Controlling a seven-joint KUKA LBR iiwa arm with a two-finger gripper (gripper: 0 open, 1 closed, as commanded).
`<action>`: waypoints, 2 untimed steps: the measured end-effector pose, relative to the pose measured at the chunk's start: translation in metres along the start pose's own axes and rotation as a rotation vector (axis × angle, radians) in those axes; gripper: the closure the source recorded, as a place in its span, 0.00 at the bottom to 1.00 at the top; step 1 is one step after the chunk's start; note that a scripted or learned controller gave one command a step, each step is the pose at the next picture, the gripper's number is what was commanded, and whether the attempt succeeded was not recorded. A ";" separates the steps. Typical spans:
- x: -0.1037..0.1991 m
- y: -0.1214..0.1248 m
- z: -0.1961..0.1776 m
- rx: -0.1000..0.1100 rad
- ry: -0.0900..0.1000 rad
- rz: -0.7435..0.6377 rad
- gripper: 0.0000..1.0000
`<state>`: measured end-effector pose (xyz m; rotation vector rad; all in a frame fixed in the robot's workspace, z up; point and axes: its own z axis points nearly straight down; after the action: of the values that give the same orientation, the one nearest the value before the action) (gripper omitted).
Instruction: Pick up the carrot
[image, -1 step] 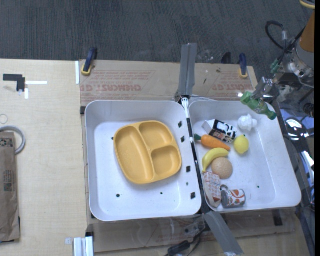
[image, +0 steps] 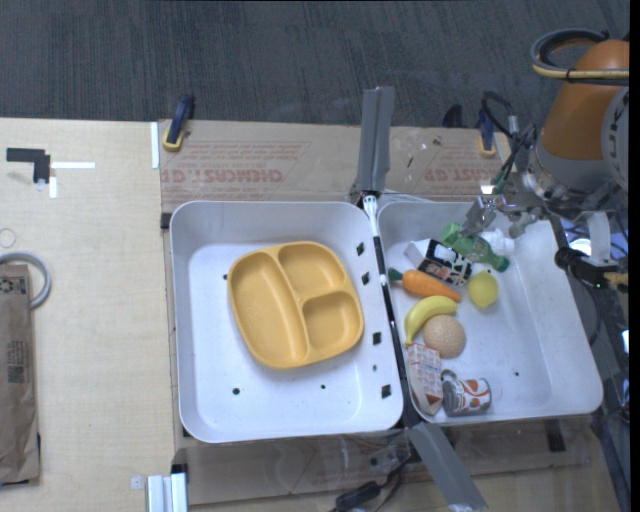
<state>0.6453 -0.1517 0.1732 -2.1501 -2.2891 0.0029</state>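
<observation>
Left bin (image: 200, 330) holds a yellow divided plate (image: 296, 302), well left of the carrot. Right bin (image: 560, 340) holds the clutter. Arm (image: 585, 110) comes in up-right of the carrot, gripper (image: 487, 213) hovering above and right of it, near the bin's back wall; can't tell how the pincer stands. Banana (image: 427, 315) just below the carrot, touching or nearly. Tan round thing (image: 446, 337) below that. Crushed can (image: 466, 396) well below. Black packet (image: 443, 263) just above the carrot. Carrot (image: 430, 284) lies flat, near the divider, not gripped. Lemon (image: 483, 290) just right of it.
</observation>
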 end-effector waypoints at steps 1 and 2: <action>0.014 -0.071 0.082 0.000 0.000 0.031 0.00; 0.055 -0.053 0.018 0.001 0.000 0.005 0.00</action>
<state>0.5889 -0.0997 0.1555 -2.1546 -2.2834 0.0041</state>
